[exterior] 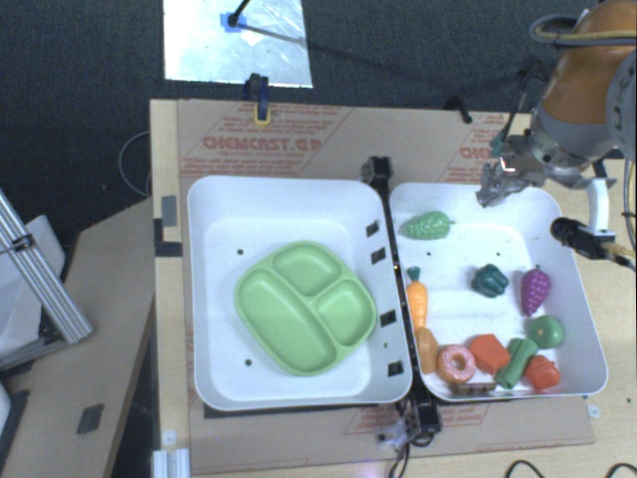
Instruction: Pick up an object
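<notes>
dark carpet surrounds a cardboard-topped bench (299,137) carrying two shallow white bins side by side. the gripper (495,189) hangs at the far rim of the right bin (587,337), with nothing seen between its fingers; whether they stand apart or together cannot be told at this size.

nearest the gripper, just toward the camera and to its left in view, lies a pale green leafy vegetable (426,226). its long axis runs roughly across the view, the narrower end pointing toward the gripper's side. further toward the camera sit a dark green pepper (490,281) and purple grapes (535,287). well beyond those, along the near wall, crowd a carrot (417,302), a pink doughnut (457,363) and several orange, green and red pieces. the left bin (214,217), well off to the gripper's left, holds a green divided plate (304,307).

judgement: the approach step is in hand; no object is lifted yet. the leafy vegetable looks the most accessible target. the next move would call for travel over it, fingers set across its short axis, then descent.
</notes>
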Action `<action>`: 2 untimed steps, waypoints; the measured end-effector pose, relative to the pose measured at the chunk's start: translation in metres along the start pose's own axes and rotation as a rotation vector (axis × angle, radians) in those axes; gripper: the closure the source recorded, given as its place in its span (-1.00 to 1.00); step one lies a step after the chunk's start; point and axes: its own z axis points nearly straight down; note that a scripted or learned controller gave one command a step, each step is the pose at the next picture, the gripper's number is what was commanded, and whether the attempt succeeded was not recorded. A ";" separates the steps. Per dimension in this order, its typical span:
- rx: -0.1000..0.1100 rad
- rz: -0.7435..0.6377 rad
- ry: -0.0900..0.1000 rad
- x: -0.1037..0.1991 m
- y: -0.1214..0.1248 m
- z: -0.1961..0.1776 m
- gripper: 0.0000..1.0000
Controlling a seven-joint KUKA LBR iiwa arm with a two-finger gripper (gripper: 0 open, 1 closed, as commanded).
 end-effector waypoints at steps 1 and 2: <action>0.004 -0.006 0.003 0.057 -0.014 0.006 1.00; 0.005 -0.006 0.003 0.106 -0.035 0.014 1.00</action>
